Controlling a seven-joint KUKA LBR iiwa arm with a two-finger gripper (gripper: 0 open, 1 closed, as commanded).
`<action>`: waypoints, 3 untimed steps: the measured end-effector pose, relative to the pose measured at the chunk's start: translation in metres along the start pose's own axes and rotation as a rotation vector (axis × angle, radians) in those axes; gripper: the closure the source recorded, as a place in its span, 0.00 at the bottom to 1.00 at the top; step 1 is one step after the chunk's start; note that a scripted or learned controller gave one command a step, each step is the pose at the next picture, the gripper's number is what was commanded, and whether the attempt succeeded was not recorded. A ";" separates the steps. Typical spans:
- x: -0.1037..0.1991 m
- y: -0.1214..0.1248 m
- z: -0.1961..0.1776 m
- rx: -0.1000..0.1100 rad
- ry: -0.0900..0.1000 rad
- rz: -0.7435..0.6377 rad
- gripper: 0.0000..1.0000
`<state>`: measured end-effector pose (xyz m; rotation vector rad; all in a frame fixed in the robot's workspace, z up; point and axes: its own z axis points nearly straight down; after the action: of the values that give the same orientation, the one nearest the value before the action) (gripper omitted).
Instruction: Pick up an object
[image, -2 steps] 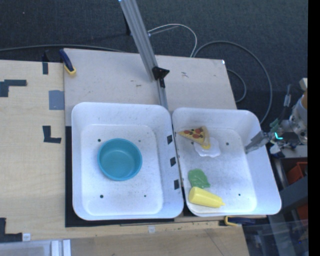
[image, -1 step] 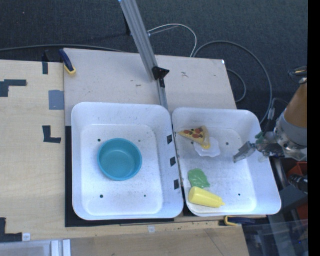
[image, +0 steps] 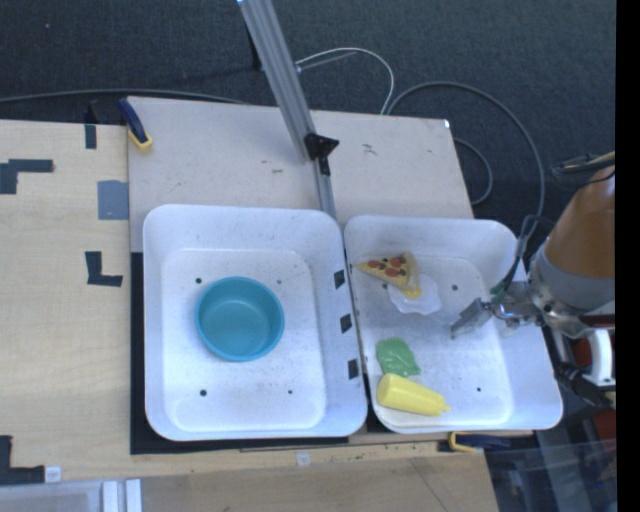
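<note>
We see a plywood bench (image: 60, 330) on dark carpet. In the right bin (image: 520, 400), a yellow corn cob (image: 410, 396) lies nearest, tip pointing right; beyond, the gripper (image: 470, 320) hangs spread, gripping nothing.

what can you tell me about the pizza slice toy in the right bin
The pizza slice is a small toy wedge, plastic by its look, with an orange-yellow top dotted with dark red rounds and a paler crust edge. It lies flat in the far part of the right bin, its point toward the near right, resting partly on a clear crumpled wrapper. It lies apart from the green piece and the pincer.
</note>
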<state>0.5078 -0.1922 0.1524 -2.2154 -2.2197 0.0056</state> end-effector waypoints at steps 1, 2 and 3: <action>0.006 0.002 0.046 0.000 0.000 0.000 0.00; 0.007 0.003 0.033 -0.003 0.000 -0.001 1.00; -0.003 0.004 -0.014 -0.009 -0.003 0.001 1.00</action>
<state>0.5114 -0.1948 0.1665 -2.2230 -2.2240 -0.0013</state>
